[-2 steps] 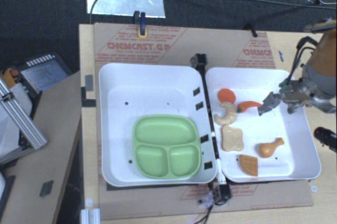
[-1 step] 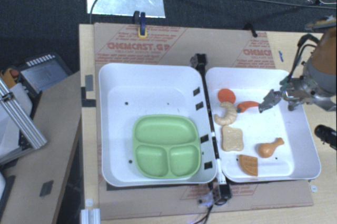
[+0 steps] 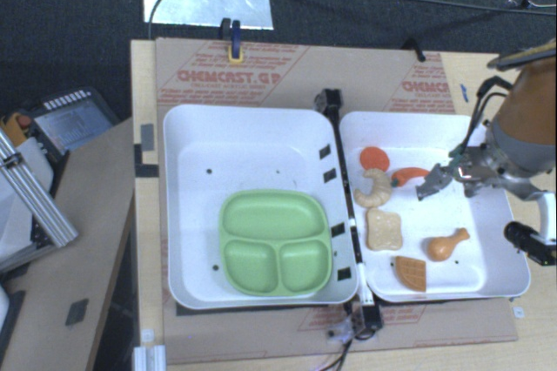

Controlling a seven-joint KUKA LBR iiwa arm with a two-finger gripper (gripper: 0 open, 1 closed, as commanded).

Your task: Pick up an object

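The right bin (image 3: 500, 269) holds several toy foods: a red round slice (image 3: 375, 158), an orange carrot-like piece (image 3: 406, 177), a pale curved piece (image 3: 377, 189), a beige flat piece (image 3: 384, 229), an orange drumstick (image 3: 446, 245) and a brown wedge (image 3: 412, 273). My gripper (image 3: 432, 182) hangs over this bin, just right of the carrot-like piece and above the drumstick. Whether it touches the carrot-like piece cannot be told. Nothing is visibly lifted.
A green three-part plate (image 3: 276, 241) lies in the left bin (image 3: 187, 186). A black divider strip (image 3: 341, 178) runs between the bins. The arm's orange-banded wrist (image 3: 531, 112) reaches in from the right edge. Cables cross the back of the bench.
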